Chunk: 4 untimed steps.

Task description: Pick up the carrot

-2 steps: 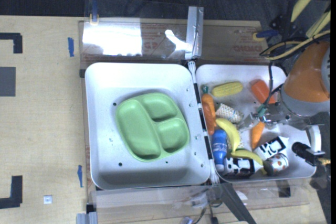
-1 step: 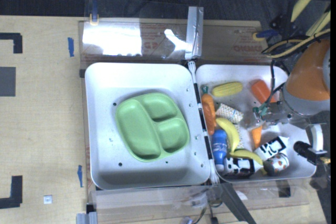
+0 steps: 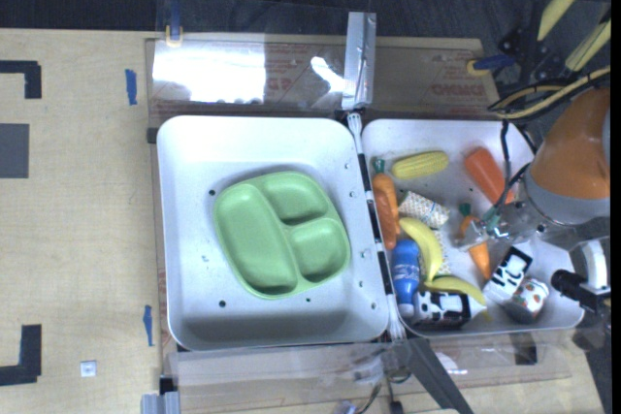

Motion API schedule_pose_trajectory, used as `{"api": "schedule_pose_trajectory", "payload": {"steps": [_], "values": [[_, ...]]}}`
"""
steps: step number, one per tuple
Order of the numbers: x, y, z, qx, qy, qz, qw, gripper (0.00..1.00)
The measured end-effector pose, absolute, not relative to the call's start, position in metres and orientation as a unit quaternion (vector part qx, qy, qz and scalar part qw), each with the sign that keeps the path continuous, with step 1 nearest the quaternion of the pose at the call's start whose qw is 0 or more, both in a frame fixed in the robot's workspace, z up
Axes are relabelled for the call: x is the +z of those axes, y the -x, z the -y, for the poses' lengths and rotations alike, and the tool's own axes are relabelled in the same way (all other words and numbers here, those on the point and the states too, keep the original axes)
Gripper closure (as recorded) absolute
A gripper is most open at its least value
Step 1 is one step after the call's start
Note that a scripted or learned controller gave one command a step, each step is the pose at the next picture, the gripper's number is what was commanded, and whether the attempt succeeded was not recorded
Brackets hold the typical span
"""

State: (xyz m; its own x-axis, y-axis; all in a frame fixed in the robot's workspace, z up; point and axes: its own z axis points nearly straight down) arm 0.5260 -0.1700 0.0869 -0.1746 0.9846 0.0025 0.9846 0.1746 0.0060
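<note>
The right bin [image 3: 558,330] holds several toy foods. A long orange carrot [image 3: 386,208] with a dark green end lies along its left wall, beside the divider. A shorter red-orange piece [image 3: 483,172] lies tilted toward the back right. My gripper [image 3: 497,230] hangs low over the bin's right half, just in front of that red-orange piece and well right of the long carrot. Small orange bits [image 3: 479,257] show beside the gripper; whether they sit in it is unclear. The wrist's orange band [image 3: 582,150] covers the bin's right side.
The left bin [image 3: 194,160] holds a green divided plate [image 3: 281,233]. In the right bin lie a corn cob [image 3: 419,164], a banana [image 3: 427,245], a blue bottle [image 3: 405,271], a black-and-white cow toy [image 3: 441,305] and a black-and-white block [image 3: 509,269]. Cables hang at the back right.
</note>
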Motion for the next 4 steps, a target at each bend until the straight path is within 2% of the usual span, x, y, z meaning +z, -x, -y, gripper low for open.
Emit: {"api": "schedule_pose_trajectory", "payload": {"steps": [1, 2, 3, 4], "values": [[0.291, -0.529, 0.089, -0.0005, -0.542, -0.841, 0.000, 1.00], [0.291, -0.529, 0.089, -0.0005, -0.542, -0.841, 0.000, 0.00], [0.199, -0.516, 0.130, -0.0012, -0.619, -0.785, -0.002, 0.00], [0.097, -0.565, 0.153, -0.0006, -0.646, -0.763, 0.000, 0.00]]}}
